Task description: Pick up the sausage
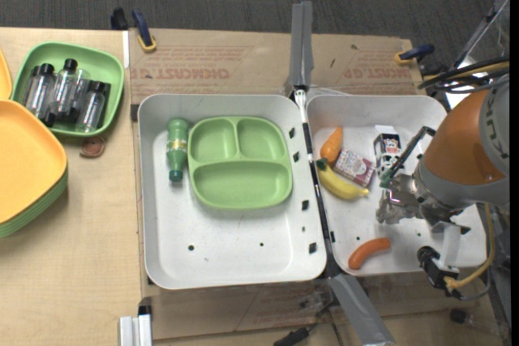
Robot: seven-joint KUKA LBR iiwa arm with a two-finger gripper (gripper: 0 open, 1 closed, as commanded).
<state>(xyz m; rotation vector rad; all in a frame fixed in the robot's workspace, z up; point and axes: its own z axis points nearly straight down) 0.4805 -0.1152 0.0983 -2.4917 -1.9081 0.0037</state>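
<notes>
The sausage [369, 251] is a short orange-red piece lying at the front of the right bin [357, 108], near its front wall. My gripper [388, 212] hangs over the right bin just above and to the right of the sausage, apart from it. The arm's orange band and grey wrist fill the bin's right side and hide what lies under them.
In the right bin lie a carrot [331, 144], a banana [340, 184], a pink packet [354, 167] and a small dark-and-white box [388, 146]. The left bin [235, 255] bears a green divided plate [239, 161] and a green bottle [176, 148]. Yellow plates and a green tray of bottles sit far left.
</notes>
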